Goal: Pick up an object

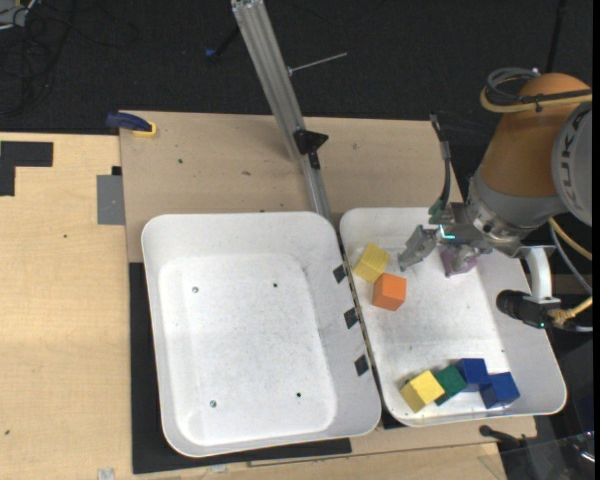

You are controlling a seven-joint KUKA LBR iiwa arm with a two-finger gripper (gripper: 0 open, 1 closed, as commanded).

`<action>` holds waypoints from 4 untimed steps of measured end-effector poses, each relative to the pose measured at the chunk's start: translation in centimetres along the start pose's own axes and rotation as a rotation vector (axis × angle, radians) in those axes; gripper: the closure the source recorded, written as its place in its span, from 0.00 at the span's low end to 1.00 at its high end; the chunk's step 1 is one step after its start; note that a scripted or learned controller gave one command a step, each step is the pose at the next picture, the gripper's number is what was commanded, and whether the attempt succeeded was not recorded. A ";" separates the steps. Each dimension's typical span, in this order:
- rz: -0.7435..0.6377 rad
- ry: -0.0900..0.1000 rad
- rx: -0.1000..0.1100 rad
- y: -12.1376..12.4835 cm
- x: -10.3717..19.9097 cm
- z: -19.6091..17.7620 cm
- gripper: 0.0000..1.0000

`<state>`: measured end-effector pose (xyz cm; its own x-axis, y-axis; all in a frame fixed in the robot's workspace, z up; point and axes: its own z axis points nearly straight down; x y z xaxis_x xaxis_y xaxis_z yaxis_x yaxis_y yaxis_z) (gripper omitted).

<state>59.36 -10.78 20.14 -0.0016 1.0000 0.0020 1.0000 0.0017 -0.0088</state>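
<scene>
The right bin (540, 368) holds several blocks. A yellow block (372, 262) and an orange block (389, 291) lie side by side near its upper left wall. Along its near edge sit another yellow block (420, 390), a green block (448, 381) and two blue blocks (472, 371) (499, 389). My gripper (437, 255) hangs over the bin's upper part, just right of the first yellow block and the orange one. It is open, its fingers (414, 249) spread apart with nothing between them.
The left bin (160, 238) lies beside the right one, with black clips (350, 317) along the shared wall. A slanted aluminium rail (277, 88) rises behind the bins. The arm's cables and a black fitting (525, 309) hang at the right bin's right edge.
</scene>
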 end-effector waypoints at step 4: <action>0.011 0.000 -0.003 0.7 0.5 9.7 1.00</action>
<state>59.94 -10.26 10.41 0.0089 1.0000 0.0015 0.9999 -0.0089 -0.0054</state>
